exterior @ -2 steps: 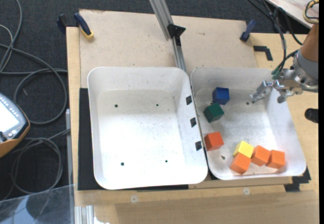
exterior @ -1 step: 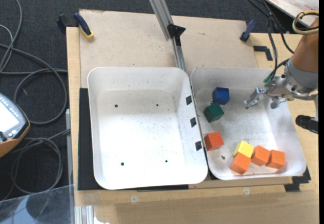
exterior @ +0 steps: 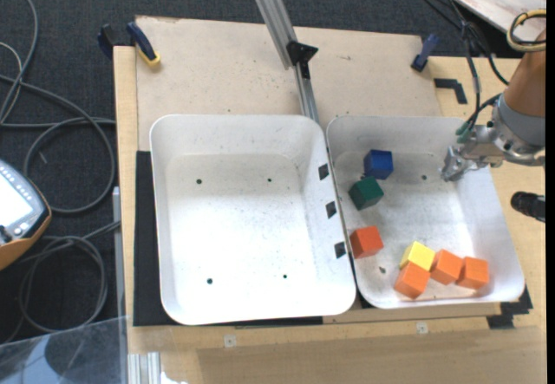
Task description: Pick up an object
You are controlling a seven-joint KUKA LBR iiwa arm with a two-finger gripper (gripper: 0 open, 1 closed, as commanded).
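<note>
Pincer (exterior: 454, 167) over right bin (exterior: 486, 200) far edge, open or closed: cannot tell. Blue cube (exterior: 378, 163), green cube (exterior: 366, 192) left of it.

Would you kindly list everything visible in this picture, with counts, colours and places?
blue cube: 1, blue, right bin, upper middle
green cube: 1, dark green, right bin, just below the blue one
orange cubes: 4, orange, one by the right bin's left wall, three clustered at its near edge
yellow cube: 1, yellow, in that cluster
white bins: 2, white, side by side on the bench
gripper: 1, grey, over the right bin's upper right
</note>
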